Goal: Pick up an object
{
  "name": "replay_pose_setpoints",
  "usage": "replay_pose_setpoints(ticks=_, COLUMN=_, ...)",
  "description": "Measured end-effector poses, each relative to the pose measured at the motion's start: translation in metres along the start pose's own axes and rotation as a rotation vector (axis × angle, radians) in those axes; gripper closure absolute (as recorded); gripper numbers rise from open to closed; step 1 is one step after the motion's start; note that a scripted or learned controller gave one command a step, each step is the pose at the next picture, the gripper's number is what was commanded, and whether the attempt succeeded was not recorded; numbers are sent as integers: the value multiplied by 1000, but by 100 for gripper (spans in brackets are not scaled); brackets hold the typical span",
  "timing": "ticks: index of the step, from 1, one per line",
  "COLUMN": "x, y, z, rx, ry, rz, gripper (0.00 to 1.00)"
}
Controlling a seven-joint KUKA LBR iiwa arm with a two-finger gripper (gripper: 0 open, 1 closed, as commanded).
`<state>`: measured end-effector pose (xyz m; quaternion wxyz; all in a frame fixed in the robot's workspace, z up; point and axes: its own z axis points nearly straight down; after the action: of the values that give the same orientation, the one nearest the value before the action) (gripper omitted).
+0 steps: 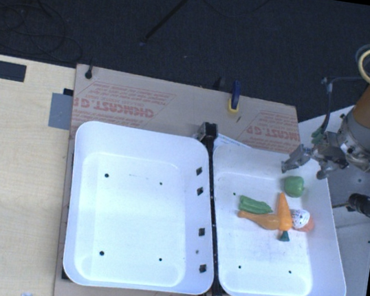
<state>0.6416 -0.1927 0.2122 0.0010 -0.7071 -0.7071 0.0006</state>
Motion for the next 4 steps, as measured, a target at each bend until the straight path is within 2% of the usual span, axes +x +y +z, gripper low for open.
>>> replay_pose_setpoints(ticks=1, x=42, y=-32, z=124, rx=-8, ry=1, rz=0, gripper=0)
replay_pose_setpoints(ticks=2, x=25, y=-77, z=120, rx=-12, ry=-2, rz=2, gripper=0)
replay_pose_setpoints(ticks=3, x=109, y=-81, z=126, rx=2, ry=5, rz=-6, gripper=0)
replay_pose_setpoints(ticks=4, x=103, y=-81, z=115, rx=2, ry=0, rz=3, gripper=100)
